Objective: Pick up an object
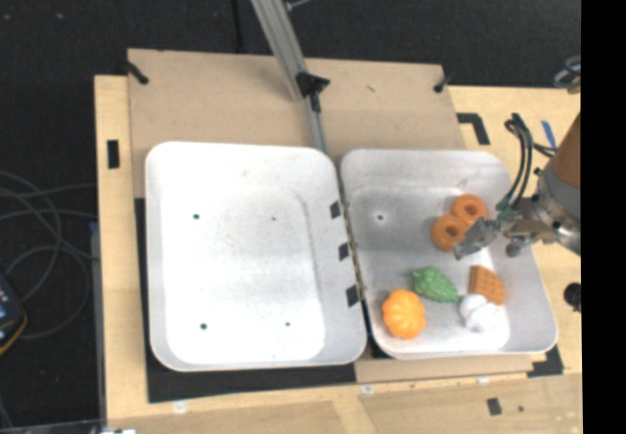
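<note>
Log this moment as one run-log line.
gripper: over right bin, beside orange rings | nothing seen held | left bin: untouched

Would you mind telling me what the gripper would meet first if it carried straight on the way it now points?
Most likely the orange ring toy, which lies just beyond the gripper in the right bin; height above it is unclear.

**One eye above my surface**

My single camera sits fixed overhead, tilted down at a slant; it takes in the whole surface (411, 105) and both white bins (245, 256) from some height; my arm (562, 178) enters from its right.
</note>
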Action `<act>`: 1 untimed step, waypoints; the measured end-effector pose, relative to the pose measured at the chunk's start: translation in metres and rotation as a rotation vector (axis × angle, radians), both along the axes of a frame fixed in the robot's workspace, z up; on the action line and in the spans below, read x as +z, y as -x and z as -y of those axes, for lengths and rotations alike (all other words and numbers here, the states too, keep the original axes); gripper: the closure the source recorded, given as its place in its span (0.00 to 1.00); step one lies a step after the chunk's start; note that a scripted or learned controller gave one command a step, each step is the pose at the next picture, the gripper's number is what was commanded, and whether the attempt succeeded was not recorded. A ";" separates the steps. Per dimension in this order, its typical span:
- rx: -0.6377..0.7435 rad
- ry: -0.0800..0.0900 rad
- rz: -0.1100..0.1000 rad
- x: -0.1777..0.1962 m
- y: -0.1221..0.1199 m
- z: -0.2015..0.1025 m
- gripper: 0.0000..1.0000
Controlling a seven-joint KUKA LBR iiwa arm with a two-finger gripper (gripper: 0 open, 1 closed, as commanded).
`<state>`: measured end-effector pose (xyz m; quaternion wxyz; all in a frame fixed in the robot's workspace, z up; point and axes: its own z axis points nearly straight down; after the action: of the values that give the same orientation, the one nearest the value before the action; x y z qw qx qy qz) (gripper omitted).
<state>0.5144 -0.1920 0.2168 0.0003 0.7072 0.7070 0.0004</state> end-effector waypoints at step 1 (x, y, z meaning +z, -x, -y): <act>-0.001 0.002 0.007 -0.103 -0.078 -0.043 0.00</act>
<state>0.5922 -0.1486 0.1134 0.0036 0.7074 0.7068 0.0022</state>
